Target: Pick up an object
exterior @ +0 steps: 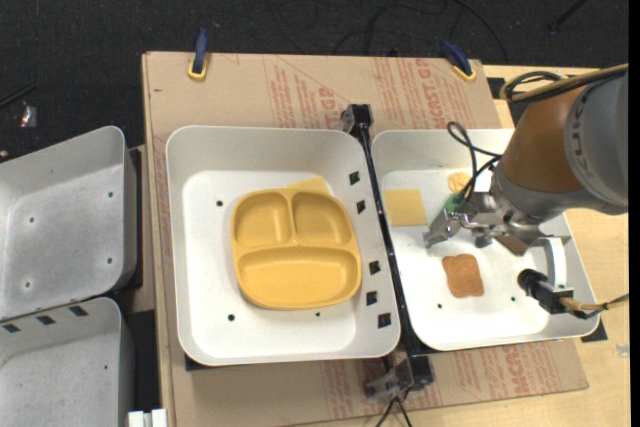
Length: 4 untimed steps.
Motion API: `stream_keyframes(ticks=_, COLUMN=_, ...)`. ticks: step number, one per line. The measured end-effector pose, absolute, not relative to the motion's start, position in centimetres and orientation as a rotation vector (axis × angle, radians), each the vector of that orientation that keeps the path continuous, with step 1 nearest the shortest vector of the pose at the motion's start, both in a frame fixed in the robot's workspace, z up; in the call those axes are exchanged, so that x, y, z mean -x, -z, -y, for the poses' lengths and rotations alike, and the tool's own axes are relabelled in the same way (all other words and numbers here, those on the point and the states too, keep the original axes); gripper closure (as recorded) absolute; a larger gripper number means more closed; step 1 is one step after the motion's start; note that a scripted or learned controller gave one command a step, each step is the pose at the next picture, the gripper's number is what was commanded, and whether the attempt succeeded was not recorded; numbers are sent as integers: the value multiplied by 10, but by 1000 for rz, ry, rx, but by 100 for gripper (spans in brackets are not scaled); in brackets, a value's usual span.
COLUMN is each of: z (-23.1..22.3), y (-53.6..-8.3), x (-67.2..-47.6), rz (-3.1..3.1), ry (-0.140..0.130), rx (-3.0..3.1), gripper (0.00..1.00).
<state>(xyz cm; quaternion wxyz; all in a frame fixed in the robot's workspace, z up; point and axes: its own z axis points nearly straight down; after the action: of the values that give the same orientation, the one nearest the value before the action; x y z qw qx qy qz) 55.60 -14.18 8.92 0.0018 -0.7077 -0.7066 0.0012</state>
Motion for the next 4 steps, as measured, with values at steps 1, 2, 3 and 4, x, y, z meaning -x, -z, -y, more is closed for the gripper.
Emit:
stream_keyframes(ticks=1, z=142, y=-102, x=-557, rz=2218, ry=0, rx=2224, gripper=100)
stream_keyframes(ticks=2, z=133, y=-161, x=-558, rz=2228, ry=5, rx=2221, gripper=100)
stream_keyframes(ticks=3, z=139, y=-222, x=-555, rz=2227, ry=5, rx=2224, gripper=100)
stream_keyframes(ticks=4, z=139, y=-220, x=-556, rz=2224, ry=0, rx=2220, gripper=100)
